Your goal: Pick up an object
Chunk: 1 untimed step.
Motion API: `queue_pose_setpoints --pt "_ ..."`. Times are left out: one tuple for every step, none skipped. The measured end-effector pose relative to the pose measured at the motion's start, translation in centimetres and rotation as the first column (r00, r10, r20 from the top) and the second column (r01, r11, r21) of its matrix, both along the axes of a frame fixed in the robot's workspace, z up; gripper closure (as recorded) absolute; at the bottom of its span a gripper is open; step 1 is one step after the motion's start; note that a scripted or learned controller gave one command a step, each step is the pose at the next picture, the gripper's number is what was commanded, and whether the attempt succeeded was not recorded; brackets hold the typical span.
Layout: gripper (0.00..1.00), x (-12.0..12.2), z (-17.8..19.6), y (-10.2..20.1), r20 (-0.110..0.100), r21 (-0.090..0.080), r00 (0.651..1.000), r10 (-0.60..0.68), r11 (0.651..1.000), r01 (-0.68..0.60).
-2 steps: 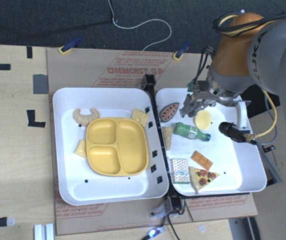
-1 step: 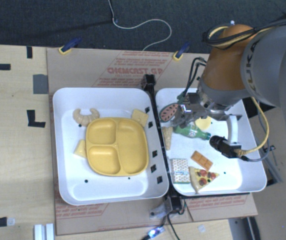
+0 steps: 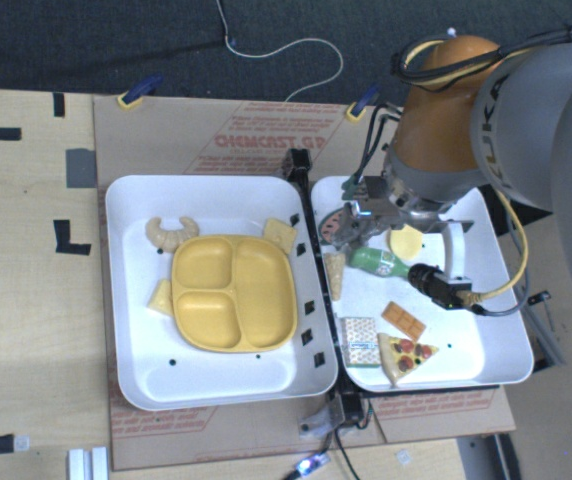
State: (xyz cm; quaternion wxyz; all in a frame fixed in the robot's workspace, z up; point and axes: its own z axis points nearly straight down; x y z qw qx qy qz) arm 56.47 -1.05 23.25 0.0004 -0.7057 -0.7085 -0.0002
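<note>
My gripper [image 3: 358,230] hangs low over the left part of the right bin [image 3: 496,353], under the orange-banded wrist. Right below and beside it lie a green bottle [image 3: 378,262] and a round dark-and-red item [image 3: 332,226]. A pale yellow disc [image 3: 405,242] sits just right of the gripper. Further forward in that bin are a toy pizza slice [image 3: 406,356], a tan cracker [image 3: 403,320], a small checked packet [image 3: 359,340] and a cone-shaped piece [image 3: 335,273] by the left wall. Nothing shows between the fingers.
The left bin [image 3: 131,218] holds a yellow divided plate [image 3: 233,293], a tan curved piece [image 3: 170,233] and pale wedges [image 3: 280,233] at the plate's edges. The arm's bulk covers the right bin's back. A black divider with clips [image 3: 311,268] separates the bins.
</note>
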Motion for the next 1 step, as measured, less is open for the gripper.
queue_pose_setpoints --pt "1.00 -1.43 -0.36 0.48 -0.004 -0.001 1.000 -0.003 1.000 0.003"
